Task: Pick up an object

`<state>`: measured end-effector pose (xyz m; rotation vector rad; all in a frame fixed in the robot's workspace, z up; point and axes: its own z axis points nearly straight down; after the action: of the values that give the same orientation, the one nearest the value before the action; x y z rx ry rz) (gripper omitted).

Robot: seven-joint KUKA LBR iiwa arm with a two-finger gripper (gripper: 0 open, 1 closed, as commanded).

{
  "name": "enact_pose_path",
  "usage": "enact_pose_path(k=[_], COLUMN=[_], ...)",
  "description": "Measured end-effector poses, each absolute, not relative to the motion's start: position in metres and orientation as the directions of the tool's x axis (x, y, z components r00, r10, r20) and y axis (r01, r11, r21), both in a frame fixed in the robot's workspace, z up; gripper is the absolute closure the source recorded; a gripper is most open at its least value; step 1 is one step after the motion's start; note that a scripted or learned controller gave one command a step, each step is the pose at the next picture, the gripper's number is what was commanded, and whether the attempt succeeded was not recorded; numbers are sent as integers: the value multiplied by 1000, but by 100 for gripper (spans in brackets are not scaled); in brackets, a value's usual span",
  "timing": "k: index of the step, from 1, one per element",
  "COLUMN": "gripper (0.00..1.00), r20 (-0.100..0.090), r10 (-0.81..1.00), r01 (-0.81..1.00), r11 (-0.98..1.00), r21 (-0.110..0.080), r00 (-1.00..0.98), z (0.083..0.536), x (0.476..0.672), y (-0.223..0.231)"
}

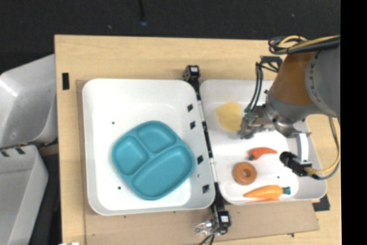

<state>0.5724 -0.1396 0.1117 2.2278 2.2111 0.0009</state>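
- The gripper [248,128] hangs low in the right bin [229,92], at the edge of the yellow lump [229,116]; whether it is spread or pinched cannot be told.
- A clean pick likely means centring over the lump before squeezing, then lifting straight.
- Below the gripper: 1 chilli [262,152], 1 doughnut [245,173], 1 carrot [265,193].
- Far left of it: 1 blue tray [151,159] in the second of 2 bins.

Grey arm [309,83] reaches in from right, orange band above wrist, pincer [246,126] lowered.
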Motion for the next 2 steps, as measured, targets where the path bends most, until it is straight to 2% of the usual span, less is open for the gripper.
enact_pose_path(k=[2], gripper=[100], r20=[-3], r10=[1000], r01=[1000], r11=[3], r21=[8], r00=[-3], z=[232], x=[586], y=[-142])
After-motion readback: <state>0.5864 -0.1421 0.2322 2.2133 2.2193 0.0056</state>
